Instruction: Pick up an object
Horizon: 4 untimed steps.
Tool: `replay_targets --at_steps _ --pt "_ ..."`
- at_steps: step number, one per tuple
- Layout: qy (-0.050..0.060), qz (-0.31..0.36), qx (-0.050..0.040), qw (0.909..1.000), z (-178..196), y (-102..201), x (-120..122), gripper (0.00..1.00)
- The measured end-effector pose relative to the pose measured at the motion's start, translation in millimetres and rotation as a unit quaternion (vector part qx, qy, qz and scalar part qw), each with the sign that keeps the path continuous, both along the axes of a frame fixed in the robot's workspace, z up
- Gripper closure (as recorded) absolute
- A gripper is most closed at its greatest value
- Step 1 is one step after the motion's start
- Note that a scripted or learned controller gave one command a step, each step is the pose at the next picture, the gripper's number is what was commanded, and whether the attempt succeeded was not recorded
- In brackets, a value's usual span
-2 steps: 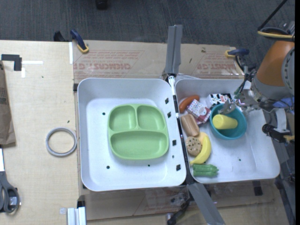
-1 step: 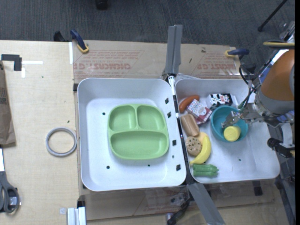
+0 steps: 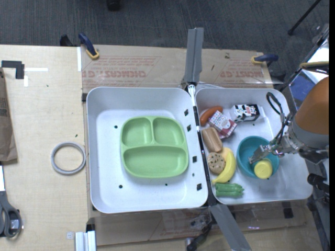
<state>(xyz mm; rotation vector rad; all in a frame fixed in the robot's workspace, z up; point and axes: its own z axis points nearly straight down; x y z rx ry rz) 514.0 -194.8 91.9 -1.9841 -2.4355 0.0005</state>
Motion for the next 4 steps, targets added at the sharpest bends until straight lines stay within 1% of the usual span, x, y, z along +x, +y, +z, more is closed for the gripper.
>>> replay_targets --at_steps 1,2,3,4 --pt "-0.001 0.059 -0.0010 0.9982 0.0 70.1 -36.0 0.00" --pt "-0.001 -0.024 -0.0055 0.9997 0.7 88.4 27.3 0.00" --pt "0.001 -0.001 -0.0001 1.0000 -0.7 39.3 -17.7 0.00" --pt "0.000 -0.060 -0.0019 0.9982 -0.3 83.0 32.5 0.00"
